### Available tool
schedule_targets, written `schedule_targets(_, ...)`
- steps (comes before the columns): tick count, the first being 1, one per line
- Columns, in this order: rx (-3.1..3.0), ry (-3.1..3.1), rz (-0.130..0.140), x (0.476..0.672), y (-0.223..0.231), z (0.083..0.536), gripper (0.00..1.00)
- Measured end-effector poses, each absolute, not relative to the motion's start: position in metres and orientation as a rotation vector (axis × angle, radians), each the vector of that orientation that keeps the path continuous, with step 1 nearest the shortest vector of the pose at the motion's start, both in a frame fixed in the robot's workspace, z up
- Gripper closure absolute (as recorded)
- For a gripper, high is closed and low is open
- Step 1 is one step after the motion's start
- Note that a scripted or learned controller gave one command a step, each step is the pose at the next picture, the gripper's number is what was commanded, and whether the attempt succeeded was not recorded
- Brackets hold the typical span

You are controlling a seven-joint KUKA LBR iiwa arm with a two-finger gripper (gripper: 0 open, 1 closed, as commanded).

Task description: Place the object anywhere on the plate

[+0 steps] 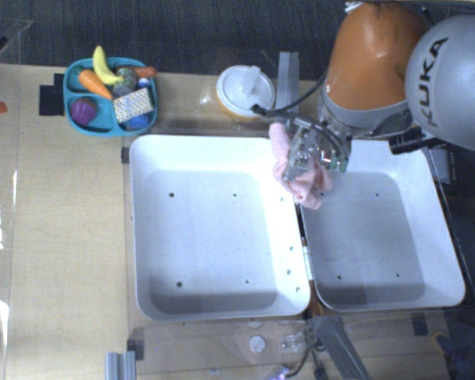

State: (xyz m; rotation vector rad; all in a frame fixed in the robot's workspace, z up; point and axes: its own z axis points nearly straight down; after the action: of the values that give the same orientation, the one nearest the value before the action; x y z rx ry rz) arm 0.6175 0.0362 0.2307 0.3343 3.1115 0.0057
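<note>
1. Two shallow white bins sit side by side on the wooden bench (55, 236). The left bin (214, 228) has just its bare floor with a few small dark dots. The right bin (380, 236) looks the same, partly covered by the arm.
2. The KUKA arm (416, 62) comes in from the right, with the orange band on top and grey below. The gripper (313, 157) hangs right over the seam between the two bins, near their far edge.
3. A pink cloth (301, 176) is bunched up at the gripper. It hangs crumpled from the fingers, which look clamped on it, and the lower end dangles over the rims where the bins meet. I can't tell if it touches the rim.
4. Back left, outside the bins, there's a blue divided tray (75, 121), which looks like the plate. Its compartments hold a toy banana (104, 66), a toy carrot (93, 83), a purple item (83, 111) and a speckled sponge-like block (134, 103). There's some small stuff at its far side I can't make out.
5. The cloth is well apart from that tray, with the whole left bin between them.
6. A white round lidded container (245, 89) sits on the bench behind the bins, just beside the gripper's cabling.
</note>
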Motion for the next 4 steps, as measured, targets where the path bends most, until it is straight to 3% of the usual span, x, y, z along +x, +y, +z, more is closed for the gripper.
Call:
schedule_targets(1,-0.002,3.132,0.005,0.589,0.079,0.223,1.00)
schedule_targets(2,-0.009,3.133,0.006,0.571,0.126,0.216,1.00)
schedule_targets(4,-0.007,3.133,0.008,0.513,0.214,0.226,1.00)
